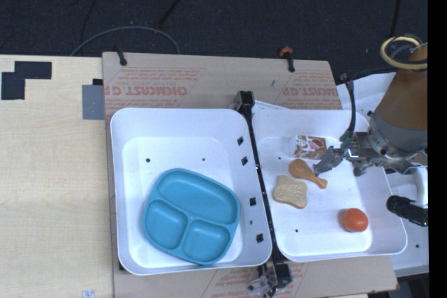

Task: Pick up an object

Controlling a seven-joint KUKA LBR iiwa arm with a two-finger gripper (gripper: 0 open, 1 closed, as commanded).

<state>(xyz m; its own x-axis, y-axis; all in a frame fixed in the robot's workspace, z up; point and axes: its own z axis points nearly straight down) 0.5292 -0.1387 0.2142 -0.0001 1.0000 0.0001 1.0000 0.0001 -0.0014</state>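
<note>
End effector beside tan drumstick-shaped toy, right bin

Left bin: left of center frame, holding 1 divided tray in its lower half.
Right bin: just right of it, holding 4 items.
Packet: top.
Drumstick: below the packet.
Toast: below the drumstick.
Tomato: lower right.
Gripper: beside the drumstick, right.
</note>
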